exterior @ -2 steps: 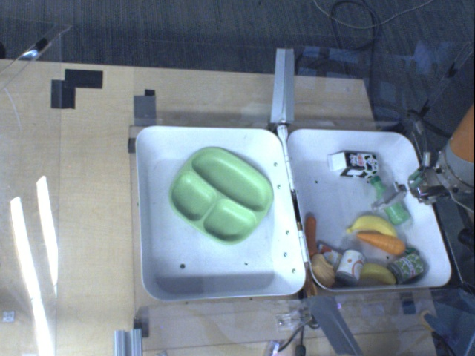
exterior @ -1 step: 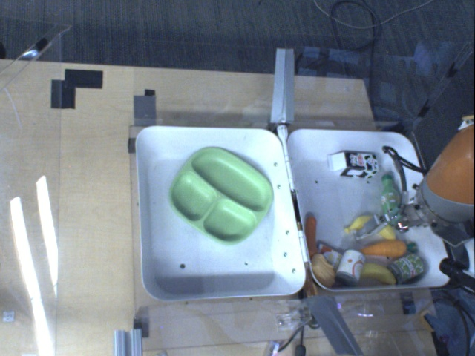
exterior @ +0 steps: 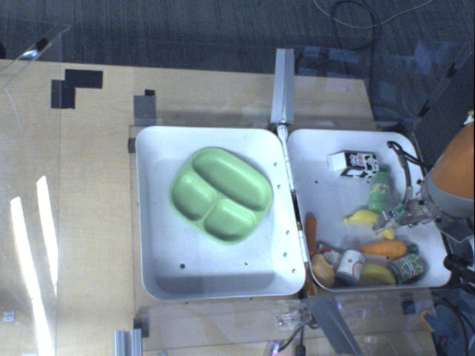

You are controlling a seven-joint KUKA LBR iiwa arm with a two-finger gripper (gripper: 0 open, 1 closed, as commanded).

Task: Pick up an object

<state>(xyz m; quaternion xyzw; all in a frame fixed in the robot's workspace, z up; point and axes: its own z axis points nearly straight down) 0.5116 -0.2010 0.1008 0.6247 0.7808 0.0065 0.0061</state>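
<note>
Hovering low over right white bin (exterior: 320, 148), gripper (exterior: 395, 219) sits beside small yellow banana (exterior: 362, 216) and green plastic bottle (exterior: 379, 190); grip state unclear. Orange carrot (exterior: 384, 249), green can (exterior: 407, 268), white carton (exterior: 355, 162) crowd around. Green three-compartment plate (exterior: 221, 193) in left bin (exterior: 152, 221).

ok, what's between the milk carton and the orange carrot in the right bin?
In the camera view, a green bottle and a yellow banana lie between the milk carton and the orange carrot.
</note>
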